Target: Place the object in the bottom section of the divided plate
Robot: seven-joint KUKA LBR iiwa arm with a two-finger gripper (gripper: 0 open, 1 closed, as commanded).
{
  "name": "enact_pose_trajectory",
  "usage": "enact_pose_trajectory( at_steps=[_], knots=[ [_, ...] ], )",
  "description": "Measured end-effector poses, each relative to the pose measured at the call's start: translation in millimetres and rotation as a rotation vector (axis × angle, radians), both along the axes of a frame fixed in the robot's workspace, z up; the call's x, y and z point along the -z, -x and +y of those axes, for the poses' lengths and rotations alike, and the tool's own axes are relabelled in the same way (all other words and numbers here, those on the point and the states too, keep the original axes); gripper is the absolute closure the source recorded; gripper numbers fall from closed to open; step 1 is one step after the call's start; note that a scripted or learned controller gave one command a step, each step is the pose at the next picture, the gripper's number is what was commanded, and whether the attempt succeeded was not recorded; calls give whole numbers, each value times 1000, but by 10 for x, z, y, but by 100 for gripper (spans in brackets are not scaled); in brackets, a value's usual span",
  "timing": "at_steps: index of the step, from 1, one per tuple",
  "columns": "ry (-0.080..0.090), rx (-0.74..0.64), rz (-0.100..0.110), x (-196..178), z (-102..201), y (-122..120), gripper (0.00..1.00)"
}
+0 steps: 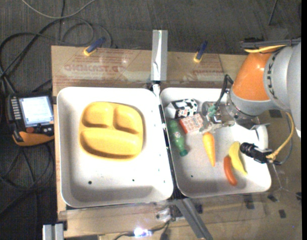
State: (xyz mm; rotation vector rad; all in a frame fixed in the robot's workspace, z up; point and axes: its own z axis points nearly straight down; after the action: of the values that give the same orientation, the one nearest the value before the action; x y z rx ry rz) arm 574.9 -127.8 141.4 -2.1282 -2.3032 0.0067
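Dark carpet with looping cables surrounds your bench point(113, 66), a brown board that carries two shallow white bins side by side. Off the bench at your far left you have a small handheld screen unit point(32, 111) resting on the floor.

Look at the left bin point(73, 174) first: it holds one thing, a yellow divided plate point(112, 129), set toward the bin's upper middle. You can see two small sections along the plate's top and one wide section point(112, 143) along its bottom; all three are bare.

Move to the right bin point(203, 184). Against its left wall lies a green bottle point(177, 137), roughly upright in the view. Just above and beside it you have a black-and-white spotted item point(185, 105) and a small red-and-white carton point(191, 123), the two touching. An orange carrot point(209, 147) lies near the middle, pointing down. Further right a red-orange pepper-like piece point(229, 170) lies just beside a yellow banana point(237, 156).

Your arm reaches in from the right, its orange band over the bin's upper right corner. The gripper point(214, 113) sits low over the carton and the carrot's top; you cannot tell how its tool stands or whether it holds anything.
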Motion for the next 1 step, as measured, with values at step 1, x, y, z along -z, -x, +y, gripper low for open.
enact_pose_trajectory(
  at_steps=[1],
  knots=[
    [0,-78,0,-383,948,-221,100]
  ],
)
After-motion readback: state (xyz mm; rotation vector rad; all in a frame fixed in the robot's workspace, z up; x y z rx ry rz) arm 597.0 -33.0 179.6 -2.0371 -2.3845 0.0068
